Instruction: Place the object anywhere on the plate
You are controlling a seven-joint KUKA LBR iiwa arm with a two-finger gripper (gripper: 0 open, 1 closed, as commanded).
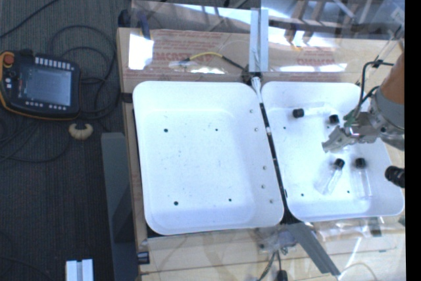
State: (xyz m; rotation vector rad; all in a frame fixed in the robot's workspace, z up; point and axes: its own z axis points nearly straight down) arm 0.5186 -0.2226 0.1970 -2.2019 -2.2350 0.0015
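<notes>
A: Where's yr tool rn?

B: My tool (pixel 337 140) is over the right bin (pixel 309 204), upper-right part, arm coming in from the right w/ the orange band at the frame edge. Can't tell its state, too blurry.

A: Holding anything?

B: Nothing I can see in it.

A: And the objects?

B: All in the right bin. Two clear vials w/ black caps lie near the middle-right: one (pixel 332 174) tilted, just below my tool, the other (pixel 361 176) beside it to the right. A small black cap-like piece (pixel 298 113) sits toward the bin's upper left, another (pixel 333 119) near it, close to my tool. Which one is the task's thing, can't tell.

A: Left side?

B: Left bin (pixel 200 154) is white w/ a few dark specks. The bins touch along the middle divider.

A: Off the surface?

B: A pendant controller (pixel 38 85) w/ cables lies on the floor, far left.
</notes>
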